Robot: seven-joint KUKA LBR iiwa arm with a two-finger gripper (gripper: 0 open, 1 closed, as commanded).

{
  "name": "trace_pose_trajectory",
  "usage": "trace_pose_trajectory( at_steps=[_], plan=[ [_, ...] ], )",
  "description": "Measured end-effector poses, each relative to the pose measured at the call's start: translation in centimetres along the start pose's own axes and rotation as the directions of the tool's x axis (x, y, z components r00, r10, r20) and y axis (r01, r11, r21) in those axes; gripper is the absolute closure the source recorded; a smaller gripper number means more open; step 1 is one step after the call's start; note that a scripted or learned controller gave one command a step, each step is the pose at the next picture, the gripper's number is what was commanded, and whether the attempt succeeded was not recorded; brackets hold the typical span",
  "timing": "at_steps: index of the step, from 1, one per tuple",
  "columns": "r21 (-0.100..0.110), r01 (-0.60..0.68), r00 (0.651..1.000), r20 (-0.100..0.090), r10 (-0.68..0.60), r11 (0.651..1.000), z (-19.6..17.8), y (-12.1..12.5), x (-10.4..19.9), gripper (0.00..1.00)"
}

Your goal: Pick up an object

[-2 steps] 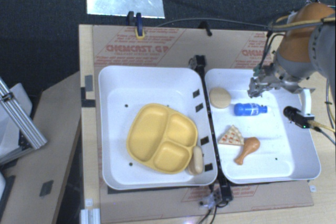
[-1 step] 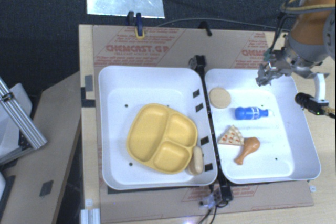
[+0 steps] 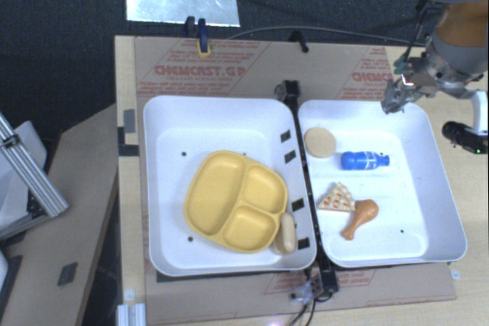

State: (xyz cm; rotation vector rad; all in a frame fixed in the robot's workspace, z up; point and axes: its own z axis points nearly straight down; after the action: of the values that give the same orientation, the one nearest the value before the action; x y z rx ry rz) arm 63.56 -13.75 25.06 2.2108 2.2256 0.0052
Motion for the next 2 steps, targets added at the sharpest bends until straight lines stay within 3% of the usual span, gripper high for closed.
trace_pose_trajectory(
  at_steps=[2],
  plan=[
    [0.007,0.001,1.0,-0.002,-0.001,1.0,0.3,-4.8,9.1,1.0]
  ],
)
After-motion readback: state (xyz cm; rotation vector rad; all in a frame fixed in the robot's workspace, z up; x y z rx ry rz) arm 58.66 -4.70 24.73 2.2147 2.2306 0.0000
